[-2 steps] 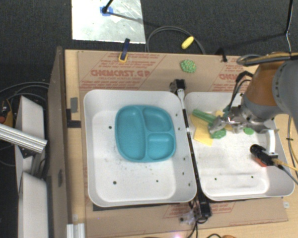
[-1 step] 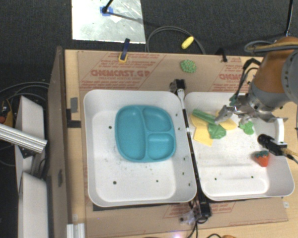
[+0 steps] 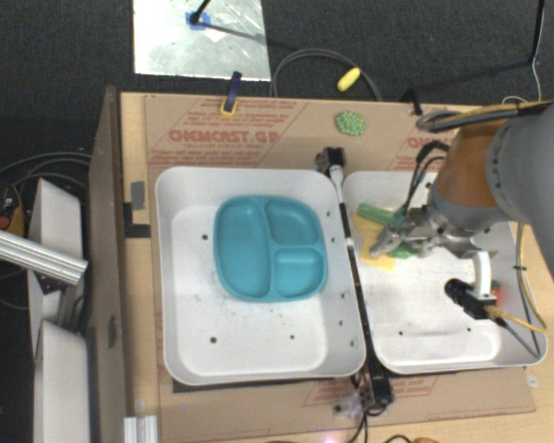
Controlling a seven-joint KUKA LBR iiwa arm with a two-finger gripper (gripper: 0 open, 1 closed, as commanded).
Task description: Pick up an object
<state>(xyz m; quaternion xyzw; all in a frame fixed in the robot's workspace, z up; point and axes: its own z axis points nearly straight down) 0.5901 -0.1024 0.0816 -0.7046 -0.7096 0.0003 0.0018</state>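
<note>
The arm (image 3: 512, 169) covers the far right part of the right bin (image 3: 425, 344). The tool (image 3: 389, 240) sits low over a yellow thing (image 3: 379, 261) and a green thing (image 3: 374, 214), hiding part of each. I cannot tell whether the tool is wide or narrow. Both things lie just right of the teal plate (image 3: 268, 247), across the wall between the bins and close to it. Right of the plate toward the near edge, the bin floor is bare white. The green thing is long and bright; the yellow one is small, its shape unclear.
</note>
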